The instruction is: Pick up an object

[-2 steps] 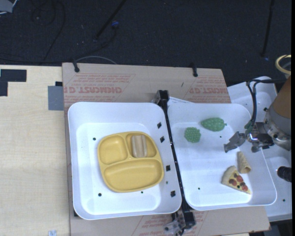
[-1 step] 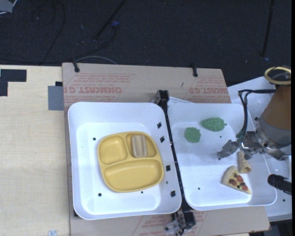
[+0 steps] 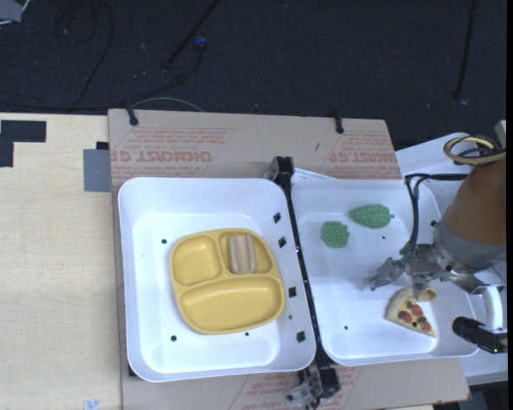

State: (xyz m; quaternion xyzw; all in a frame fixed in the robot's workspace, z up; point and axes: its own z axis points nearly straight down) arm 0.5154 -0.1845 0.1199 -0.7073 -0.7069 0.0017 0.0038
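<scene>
This is a robotics lab or test cell, not a home. A pale wooden tabletop (image 3: 43,272) carries a printed cardboard sheet (image 3: 239,148) under two shallow white bins (image 3: 145,314), a staged setup. Black cables (image 3: 188,32) trail loose over dark carpet (image 3: 325,49) behind it. Black squares (image 3: 13,139) are taped to the wood. Plastic play food, such as a toy pizza slice (image 3: 412,314), lies in the right bin as test props.

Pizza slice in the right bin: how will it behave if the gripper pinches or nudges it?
The pizza slice lies flat on the right bin floor, so it likely slides rather than rolls. Its thin wedge shape probably gives little edge to pinch. It looks like a toy, likely light.
</scene>
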